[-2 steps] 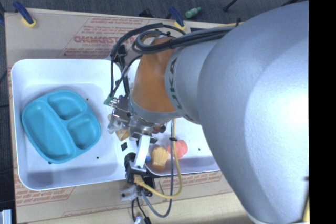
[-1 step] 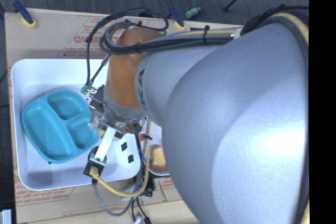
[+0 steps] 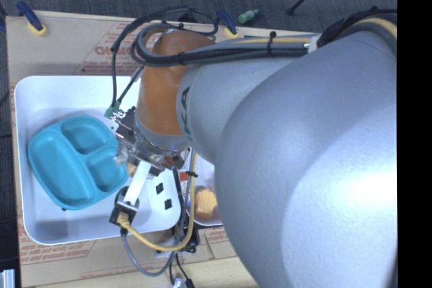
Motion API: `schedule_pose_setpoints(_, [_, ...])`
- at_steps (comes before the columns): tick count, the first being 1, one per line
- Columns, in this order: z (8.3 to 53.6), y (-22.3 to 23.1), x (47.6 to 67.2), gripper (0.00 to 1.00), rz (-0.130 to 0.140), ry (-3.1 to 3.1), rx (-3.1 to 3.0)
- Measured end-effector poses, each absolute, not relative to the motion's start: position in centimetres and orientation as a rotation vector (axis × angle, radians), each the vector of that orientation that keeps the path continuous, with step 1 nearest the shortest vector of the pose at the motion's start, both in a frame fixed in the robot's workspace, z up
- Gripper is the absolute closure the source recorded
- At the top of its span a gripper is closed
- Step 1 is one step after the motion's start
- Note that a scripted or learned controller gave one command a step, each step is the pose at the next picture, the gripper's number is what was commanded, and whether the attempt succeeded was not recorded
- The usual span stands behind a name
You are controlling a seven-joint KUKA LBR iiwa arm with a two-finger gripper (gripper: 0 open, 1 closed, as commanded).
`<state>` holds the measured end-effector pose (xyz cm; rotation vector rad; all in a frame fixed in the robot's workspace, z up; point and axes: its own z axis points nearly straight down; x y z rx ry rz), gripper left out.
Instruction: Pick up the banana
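Observation:
The grey arm with its orange band [image 3: 162, 88] covers most of the view and hides nearly all of the right bin. My gripper [image 3: 137, 157] hangs low over the right part of the left bin [image 3: 27, 94], right beside a blue divided tray [image 3: 74, 162]. A small yellow-orange rounded thing [image 3: 204, 202] peeks out under the arm in the right bin. Too little of it shows to tell whether it is the banana. Nothing can be seen between the gripper's tips.
The blue tray fills the left bin's middle; bare white floor shows along that bin's far and near sides. Blue clamps [image 3: 31, 17] [image 3: 226, 22] hold the cardboard base at the bench's far edge. Cables loop around the wrist.

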<state>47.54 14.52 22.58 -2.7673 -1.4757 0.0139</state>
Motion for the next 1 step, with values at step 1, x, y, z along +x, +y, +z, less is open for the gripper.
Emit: schedule_pose_setpoints(1, [22.38,11.28,47.58,1.00,0.005,-0.943,-2.995])
